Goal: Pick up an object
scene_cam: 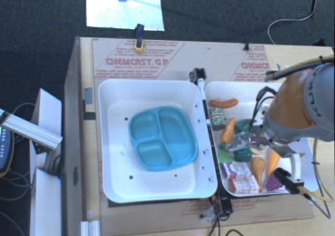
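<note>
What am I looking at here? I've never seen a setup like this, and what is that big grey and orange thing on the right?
That is a robot arm, filmed by one camera looking down at a slant. It reaches in from the right over a bench with two white bins. The left bin holds a blue divided plate. The right bin holds toy food: a sausage, carrots and small boxes. The arm's wrist hangs over that pile; whether anything is held cannot be seen.
</note>
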Motion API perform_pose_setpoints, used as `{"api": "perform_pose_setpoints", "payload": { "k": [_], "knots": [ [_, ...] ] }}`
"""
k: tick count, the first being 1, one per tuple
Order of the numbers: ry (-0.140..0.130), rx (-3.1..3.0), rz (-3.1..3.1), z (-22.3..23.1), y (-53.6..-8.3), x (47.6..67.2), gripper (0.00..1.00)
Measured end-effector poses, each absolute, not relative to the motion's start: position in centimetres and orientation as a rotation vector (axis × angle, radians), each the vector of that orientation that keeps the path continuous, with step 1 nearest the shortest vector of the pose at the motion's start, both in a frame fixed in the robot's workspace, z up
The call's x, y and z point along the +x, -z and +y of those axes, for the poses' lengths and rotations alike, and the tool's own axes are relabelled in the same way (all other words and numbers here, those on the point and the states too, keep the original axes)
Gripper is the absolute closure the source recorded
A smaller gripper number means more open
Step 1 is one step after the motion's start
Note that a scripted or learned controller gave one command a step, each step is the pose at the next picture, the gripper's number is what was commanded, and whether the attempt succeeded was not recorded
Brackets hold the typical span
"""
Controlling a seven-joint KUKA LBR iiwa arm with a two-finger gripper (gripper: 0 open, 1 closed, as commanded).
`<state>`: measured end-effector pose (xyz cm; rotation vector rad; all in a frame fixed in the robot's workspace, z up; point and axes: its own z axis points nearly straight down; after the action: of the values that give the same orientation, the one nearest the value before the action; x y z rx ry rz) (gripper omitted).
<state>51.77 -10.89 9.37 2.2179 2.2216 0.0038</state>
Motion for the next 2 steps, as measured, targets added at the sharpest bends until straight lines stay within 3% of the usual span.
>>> {"api": "perform_pose_setpoints", "payload": {
  "k": [1, 2],
  "knots": [
    [-0.014, 2.205, 2.210, -10.5, -8.9, 50.5, 0.00],
    [-0.015, 2.204, 2.208, -10.6, -10.0, 50.6, 1.00]
  ]
}}
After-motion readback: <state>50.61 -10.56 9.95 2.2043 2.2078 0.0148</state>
